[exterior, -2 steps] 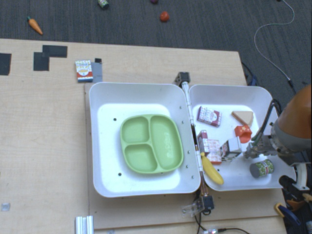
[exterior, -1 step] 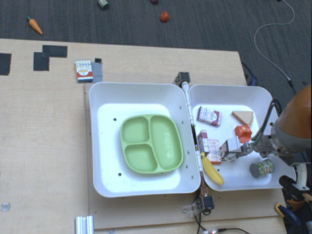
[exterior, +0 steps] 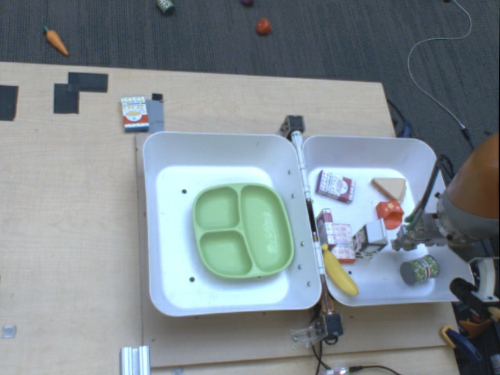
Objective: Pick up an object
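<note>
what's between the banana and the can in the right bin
Bare white bin floor lies between the banana and the can, seen in the camera view.

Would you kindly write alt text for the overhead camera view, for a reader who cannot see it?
A grey robot arm's gripper hangs low in the right shallow white bin, among a yellow banana, a small green can, a red toy and small cartons. The left white bin holds a light green three-compartment plate.
</note>
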`<state>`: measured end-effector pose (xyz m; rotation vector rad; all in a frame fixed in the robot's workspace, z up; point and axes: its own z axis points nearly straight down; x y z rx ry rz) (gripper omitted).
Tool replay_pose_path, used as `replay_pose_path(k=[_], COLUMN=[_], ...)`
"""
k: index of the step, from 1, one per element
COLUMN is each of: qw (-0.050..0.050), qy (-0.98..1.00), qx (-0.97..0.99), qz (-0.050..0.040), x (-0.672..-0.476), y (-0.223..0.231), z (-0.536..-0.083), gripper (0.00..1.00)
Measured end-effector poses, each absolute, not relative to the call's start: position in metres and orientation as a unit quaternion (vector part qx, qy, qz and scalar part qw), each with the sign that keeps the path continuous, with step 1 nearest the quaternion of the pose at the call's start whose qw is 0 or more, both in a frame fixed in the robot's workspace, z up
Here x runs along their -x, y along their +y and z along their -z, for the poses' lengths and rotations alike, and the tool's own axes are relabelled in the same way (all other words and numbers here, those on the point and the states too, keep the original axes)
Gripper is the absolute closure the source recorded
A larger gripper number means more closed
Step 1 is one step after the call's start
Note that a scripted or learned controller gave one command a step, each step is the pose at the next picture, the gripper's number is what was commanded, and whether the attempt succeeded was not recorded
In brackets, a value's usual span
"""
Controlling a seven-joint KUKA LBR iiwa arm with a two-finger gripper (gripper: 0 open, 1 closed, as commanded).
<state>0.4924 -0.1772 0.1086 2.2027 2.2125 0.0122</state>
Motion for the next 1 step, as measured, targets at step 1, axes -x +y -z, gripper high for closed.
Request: replay_pose_path(k=[1], qw=[0.010], qy=[0.708], qx=[-0.706], qz=[-0.0038], x=[-0.4923], y=[-0.1772], z=[-0.1085], gripper=[0.00])
